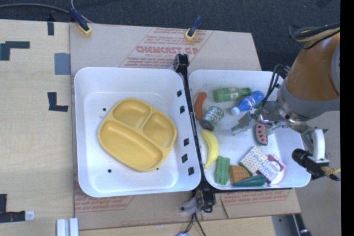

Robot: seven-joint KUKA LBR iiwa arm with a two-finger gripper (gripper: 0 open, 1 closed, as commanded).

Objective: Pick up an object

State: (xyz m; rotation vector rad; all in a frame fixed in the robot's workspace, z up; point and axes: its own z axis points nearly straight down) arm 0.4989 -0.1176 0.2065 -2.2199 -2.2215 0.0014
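Note:
The right bin (287, 135) holds several small objects. A green bottle (231, 94) and a blue bottle (247, 103) lie at the back, with a tin can (212, 117) and a red sausage (199, 105) to their left. A banana (209, 147) lies along the left wall. A watermelon slice (261, 134) lies mid-bin. My gripper (243, 125) hangs low over the bin's middle, just left of the watermelon slice and below the blue bottle. I see nothing held in it.
A green block (222, 169), a cracker (239, 173), a checkered packet (254, 160) and a pink-white packet (272, 167) crowd the right bin's front. A yellow divided plate (138, 134) lies in the left bin (88, 119). A black divider (187, 119) separates the bins.

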